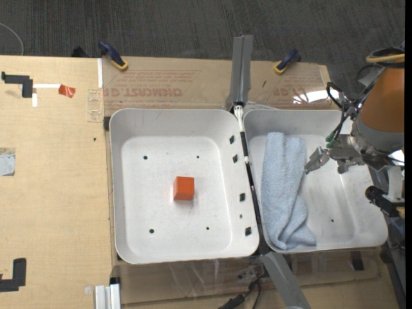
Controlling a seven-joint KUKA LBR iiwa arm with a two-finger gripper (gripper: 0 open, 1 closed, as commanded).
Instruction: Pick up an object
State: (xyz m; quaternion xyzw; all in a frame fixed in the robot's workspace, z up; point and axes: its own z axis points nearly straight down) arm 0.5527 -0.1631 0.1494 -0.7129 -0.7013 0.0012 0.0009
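Objects for picking lie in both bins: an orange-red block [184, 188] sits alone near the middle of the left bin [129, 237], resting flat on the white floor, well apart from every wall; a pale blue towel [285, 188] lies bunched lengthwise in the right bin [360, 234], along its left side close to the divider [243, 166] between the two bins, its lower end folded into a thick lump near the front wall. I reach in from the right, my grey arm [380, 148] entering over the right bin's far right corner, the orange band [385, 102] above my wrist showing at the frame's edge. My wrist is bent so that my claw [314, 161] points leftward and down, hanging over the right bin's floor just beside the towel's right edge, roughly level with the towel's upper half. I cannot tell whether it touches the cloth. Whether my claw is spread or pressed together I cannot tell from this slant; nothing shows gripped in it. Cables [344, 108] loop from my wrist up toward the band. Both bins stand side by side on a cardboard sheet [174, 85] held by clamps [113, 55] at the back of the desk [51, 192], whose wooden surface stretches away to the left.
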